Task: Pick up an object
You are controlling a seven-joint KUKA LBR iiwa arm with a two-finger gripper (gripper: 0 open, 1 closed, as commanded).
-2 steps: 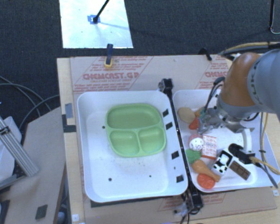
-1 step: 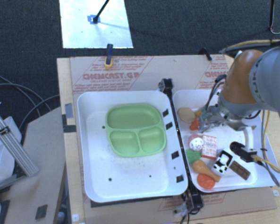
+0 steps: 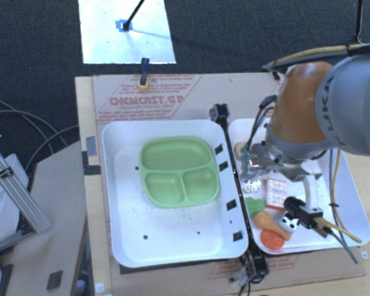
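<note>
You see arm (image 3: 320,105) reaching from right, over right bin (image 3: 358,224). End effector (image 3: 256,165) low at bin's left side; cannot tell its state. Just near of it: white die (image 3: 253,186), red-white packet (image 3: 276,192), green piece (image 3: 255,204), orange carrot toy (image 3: 266,220), red tomato toy (image 3: 272,239), black-white toy (image 3: 290,220). Left bin (image 3: 125,242) holds green divided plate (image 3: 178,171). Both bins on worktop (image 3: 89,106).

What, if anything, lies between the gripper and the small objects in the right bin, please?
Nothing visible does. The gripper hangs low over the right bin, just above the white die and red-and-white packet. The arm's wrist hides the bin's far part, so anything there cannot be judged.
</note>
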